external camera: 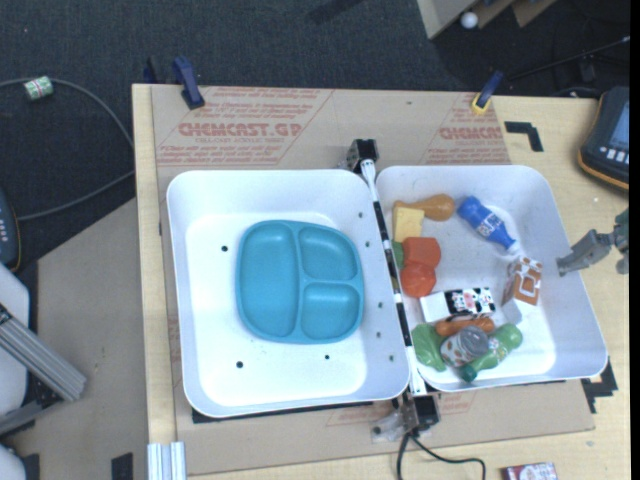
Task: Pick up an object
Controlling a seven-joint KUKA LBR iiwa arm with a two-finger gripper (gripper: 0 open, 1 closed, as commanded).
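The right bin (560, 353) holds a pile of small objects. Among them are a blue bottle (487, 221), a yellow block (407, 221), a red block (421, 252) and a red ball (417, 281). A black-and-white item (468, 300), a brown-and-white packet (524, 281), a grey can (466, 345) and green toys (429, 346) lie nearer the front. My gripper (588, 254) hangs at the right bin's right rim, just right of the packet, with nothing seen in it.
The left bin (200, 298) carries a blue divided plate (298, 279). Clamps (187, 81) hold the cardboard sheet at the back. A yellow-edged device (612, 138) sits at the far right of the bench.
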